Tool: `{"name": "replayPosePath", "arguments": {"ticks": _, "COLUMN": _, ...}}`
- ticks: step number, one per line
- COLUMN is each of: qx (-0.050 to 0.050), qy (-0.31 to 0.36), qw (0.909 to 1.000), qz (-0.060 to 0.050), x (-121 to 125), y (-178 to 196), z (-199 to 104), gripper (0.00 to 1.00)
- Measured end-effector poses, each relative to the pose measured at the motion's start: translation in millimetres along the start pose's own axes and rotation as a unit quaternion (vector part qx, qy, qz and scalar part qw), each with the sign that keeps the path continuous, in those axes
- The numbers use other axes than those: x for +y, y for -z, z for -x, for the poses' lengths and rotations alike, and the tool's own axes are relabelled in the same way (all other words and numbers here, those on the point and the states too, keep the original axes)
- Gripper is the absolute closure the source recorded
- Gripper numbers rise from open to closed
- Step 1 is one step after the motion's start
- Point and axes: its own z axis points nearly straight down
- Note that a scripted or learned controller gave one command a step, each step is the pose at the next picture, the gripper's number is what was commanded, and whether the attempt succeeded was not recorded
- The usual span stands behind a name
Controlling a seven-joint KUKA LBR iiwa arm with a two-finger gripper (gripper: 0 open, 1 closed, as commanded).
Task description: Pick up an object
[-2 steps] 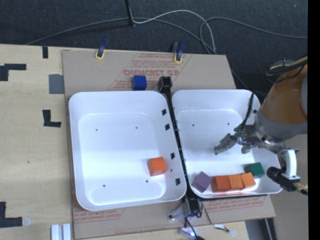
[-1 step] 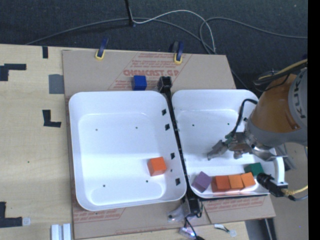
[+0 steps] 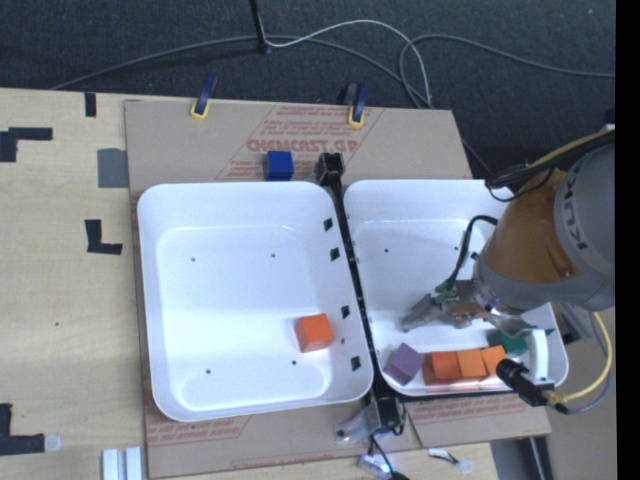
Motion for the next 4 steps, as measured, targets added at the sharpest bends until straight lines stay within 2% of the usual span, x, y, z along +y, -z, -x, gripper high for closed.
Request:
{"name": "replayPosePath", "arguments": {"ticks": 1, "qx": -0.001, "qy": 0.000, "qw": 1.0000, "qz": 0.002, "x": 0.8, "y": 12.3, "z": 0.5, "gripper": 1.00}}
{"name": "replayPosePath", "arguments": {"ticks": 2, "qx": -0.001, "qy": 0.000, "qw": 1.0000, "qz": 0.004, "x": -1.1, "y": 74.1, "z": 0.9, "gripper": 1.00}}
{"name": "replayPosePath", "arguments": {"ticks": 4, "qx": -0.001, "qy": 0.000, "qw": 1.0000, "qz": 0.003, "x": 7.3, "y": 162.4, "z": 2.2, "gripper": 1.00}}
